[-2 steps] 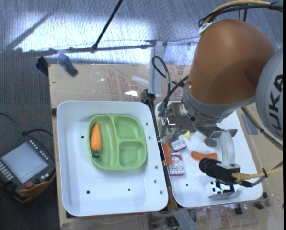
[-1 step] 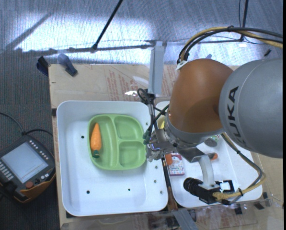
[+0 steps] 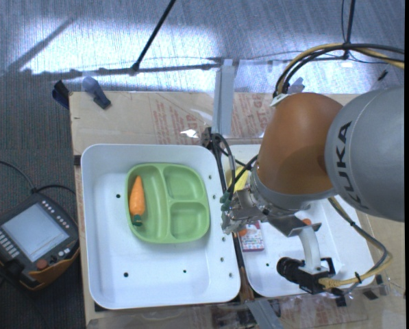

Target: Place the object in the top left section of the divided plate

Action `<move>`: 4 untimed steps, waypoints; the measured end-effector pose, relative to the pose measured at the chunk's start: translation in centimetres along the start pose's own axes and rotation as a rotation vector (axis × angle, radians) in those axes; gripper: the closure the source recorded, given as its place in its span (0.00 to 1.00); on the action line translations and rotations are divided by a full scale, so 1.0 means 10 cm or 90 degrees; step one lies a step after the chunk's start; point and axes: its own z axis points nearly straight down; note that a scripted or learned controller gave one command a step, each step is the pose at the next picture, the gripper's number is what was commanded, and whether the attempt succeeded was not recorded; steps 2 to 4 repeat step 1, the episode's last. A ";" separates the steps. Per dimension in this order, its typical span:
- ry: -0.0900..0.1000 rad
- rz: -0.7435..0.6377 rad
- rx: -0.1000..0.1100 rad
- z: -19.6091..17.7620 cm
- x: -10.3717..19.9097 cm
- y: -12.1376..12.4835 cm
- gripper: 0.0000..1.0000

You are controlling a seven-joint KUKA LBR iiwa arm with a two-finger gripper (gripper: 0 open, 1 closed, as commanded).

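A green divided plate point(image 3: 190, 233) lies in the left bin point(image 3: 108, 266). An orange carrot point(image 3: 137, 196) with a green end rests in the plate's long left compartment. The two smaller compartments on the plate's right side hold nothing. My gripper point(image 3: 233, 211) hangs under the orange-banded wrist, over the wall between the two bins and just right of the plate. The arm covers most of it.
A small red and pink packet point(image 3: 252, 239) lies in the right bin point(image 3: 273, 283), just below the gripper. A bit of something yellow point(image 3: 241, 180) peeks out beside the wrist. A handheld control pendant point(image 3: 31, 242) sits on the floor at the left.
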 end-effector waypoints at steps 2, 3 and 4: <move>-0.001 -0.065 -0.001 -1.15 0.07 0.01 1.00; -0.001 -0.065 -0.001 -1.15 0.07 0.01 1.00; -0.001 -0.065 -0.001 -1.15 0.07 0.01 1.00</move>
